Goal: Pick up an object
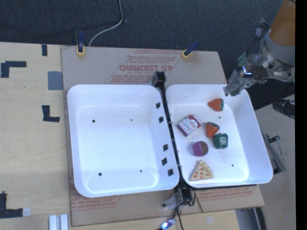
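1. The arm (283, 23) comes in from three o'clock, orange band up top, grey wrist angled down toward the bench.
2. The gripper (233, 88) hangs over the far right corner of the right bin (254, 143), right at the rim, at about one o'clock of that bin.
3. Nothing sits between the fingers; whether they are spread or pinched, I cannot tell from this angle.
4. Closest candidate: a red strawberry toy (216, 104), just beside the gripper at its seven o'clock, lying on the bin floor.
5. Toward the bin's centre, a red-and-white packet (189, 124) lies tilted.
6. At the packet's three o'clock, an orange-red carrot-like toy (212, 128), and touching it at five o'clock a dark green piece (220, 141).
7. A purple round toy (200, 148) rests near the green one, at its eight o'clock.
8. At six o'clock of the bin, a pizza slice toy (202, 171) lies near the front wall.
9. The left bin (76, 128) sits alongside, joined to the right one by a black divider strip (166, 128).
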Controlling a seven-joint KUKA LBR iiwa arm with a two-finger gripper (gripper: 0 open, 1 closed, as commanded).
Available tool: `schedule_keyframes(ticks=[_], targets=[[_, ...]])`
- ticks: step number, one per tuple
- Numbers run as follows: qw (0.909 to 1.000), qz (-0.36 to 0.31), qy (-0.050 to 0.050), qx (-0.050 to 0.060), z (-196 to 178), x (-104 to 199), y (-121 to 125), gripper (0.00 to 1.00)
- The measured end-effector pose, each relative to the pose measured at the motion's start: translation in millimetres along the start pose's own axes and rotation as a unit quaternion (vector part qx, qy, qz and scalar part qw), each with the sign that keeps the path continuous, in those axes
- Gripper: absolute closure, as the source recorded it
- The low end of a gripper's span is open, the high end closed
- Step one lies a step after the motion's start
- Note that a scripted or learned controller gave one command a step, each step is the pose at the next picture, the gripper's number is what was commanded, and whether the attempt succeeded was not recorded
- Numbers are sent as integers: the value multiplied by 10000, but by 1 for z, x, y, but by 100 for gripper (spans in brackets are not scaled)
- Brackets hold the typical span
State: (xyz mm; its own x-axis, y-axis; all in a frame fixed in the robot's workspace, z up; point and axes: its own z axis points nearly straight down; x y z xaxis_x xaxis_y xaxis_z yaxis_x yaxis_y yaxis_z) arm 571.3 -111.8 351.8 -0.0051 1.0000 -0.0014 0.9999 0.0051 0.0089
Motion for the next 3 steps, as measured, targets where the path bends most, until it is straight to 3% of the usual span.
schedule_keyframes(ticks=[1, 2, 3], targets=[[10000, -22, 13, 38, -12, 89, 19, 100], [10000, -13, 16, 62, -13, 153, -27, 100], [10000, 29, 4, 92, 26, 149, -91, 100]])
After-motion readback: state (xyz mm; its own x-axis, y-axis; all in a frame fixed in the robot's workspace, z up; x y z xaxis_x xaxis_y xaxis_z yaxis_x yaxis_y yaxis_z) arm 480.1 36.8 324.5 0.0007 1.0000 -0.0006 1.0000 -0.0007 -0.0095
